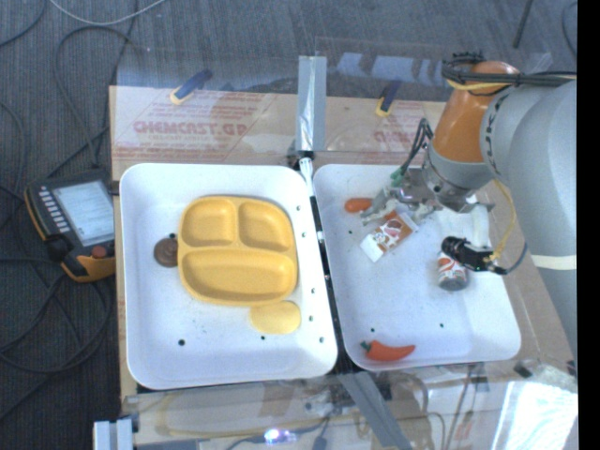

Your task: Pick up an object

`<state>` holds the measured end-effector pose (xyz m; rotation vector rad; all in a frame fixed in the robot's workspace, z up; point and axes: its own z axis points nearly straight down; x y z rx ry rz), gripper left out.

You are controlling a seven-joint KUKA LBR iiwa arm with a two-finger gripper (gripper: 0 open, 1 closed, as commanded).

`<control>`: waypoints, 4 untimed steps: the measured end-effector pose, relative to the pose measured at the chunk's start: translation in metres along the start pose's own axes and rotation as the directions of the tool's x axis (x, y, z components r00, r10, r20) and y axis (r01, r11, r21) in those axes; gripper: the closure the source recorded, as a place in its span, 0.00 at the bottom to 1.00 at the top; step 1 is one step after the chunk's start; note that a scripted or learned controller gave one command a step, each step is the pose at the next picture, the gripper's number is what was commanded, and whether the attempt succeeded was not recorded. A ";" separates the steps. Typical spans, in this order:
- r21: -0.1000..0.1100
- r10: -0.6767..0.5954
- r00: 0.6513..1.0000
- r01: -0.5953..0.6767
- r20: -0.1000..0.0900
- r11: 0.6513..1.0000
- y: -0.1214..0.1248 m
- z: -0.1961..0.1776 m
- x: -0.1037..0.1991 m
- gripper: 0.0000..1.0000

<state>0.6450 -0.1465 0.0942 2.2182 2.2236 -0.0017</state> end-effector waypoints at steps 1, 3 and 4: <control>0.002 0.000 1.000 0.000 -0.001 1.000 0.000 -0.009 0.000 1.00; -0.012 0.120 0.993 -0.120 0.002 0.993 -0.071 0.004 0.007 0.00; -0.013 0.121 0.993 -0.121 0.002 0.993 -0.071 -0.006 0.007 1.00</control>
